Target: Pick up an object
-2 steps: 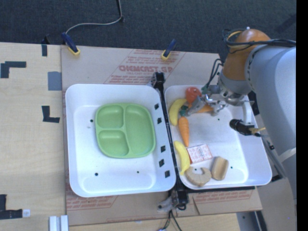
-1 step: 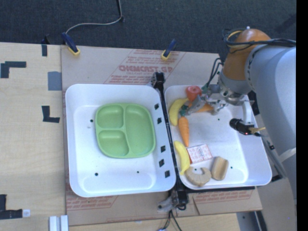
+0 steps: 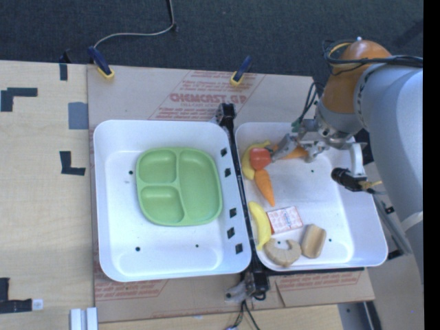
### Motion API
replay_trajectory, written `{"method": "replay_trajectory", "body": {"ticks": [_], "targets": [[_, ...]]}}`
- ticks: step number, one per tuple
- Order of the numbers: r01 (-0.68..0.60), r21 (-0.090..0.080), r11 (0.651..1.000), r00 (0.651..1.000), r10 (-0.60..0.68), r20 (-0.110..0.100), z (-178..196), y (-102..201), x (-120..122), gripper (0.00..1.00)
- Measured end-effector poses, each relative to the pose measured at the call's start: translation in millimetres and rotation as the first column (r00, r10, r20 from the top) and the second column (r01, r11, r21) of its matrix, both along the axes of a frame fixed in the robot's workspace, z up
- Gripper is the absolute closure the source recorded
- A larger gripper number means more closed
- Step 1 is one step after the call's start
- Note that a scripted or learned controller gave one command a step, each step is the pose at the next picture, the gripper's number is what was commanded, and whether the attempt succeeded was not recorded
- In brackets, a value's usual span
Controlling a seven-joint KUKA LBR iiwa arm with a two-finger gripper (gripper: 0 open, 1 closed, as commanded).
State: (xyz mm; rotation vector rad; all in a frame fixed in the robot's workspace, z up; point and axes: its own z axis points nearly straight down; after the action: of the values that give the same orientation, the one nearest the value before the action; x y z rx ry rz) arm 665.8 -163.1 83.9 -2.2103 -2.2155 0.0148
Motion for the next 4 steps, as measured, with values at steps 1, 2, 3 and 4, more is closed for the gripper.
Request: {"method": "replay_trajectory", "body": {"ticks": [1, 2, 3, 4], "targets": [[-0.002, 0.004, 1.0, 1.0, 0.002, -0.001, 0.1, -25.6, 0.4, 0.0], [0.002, -0.006, 1.0, 1.0, -0.002, 0.016, 1.3, 55.8, -6.9, 0.0], [0.002, -0.002, 1.0, 1.0, -0.002, 0.006, 10.3, 56.7, -8.4, 1.0], [0.002, -0.002, 1.0, 1.0, -0.002, 0.005, 10.2, 56.8, -8.4, 0.0]]}}
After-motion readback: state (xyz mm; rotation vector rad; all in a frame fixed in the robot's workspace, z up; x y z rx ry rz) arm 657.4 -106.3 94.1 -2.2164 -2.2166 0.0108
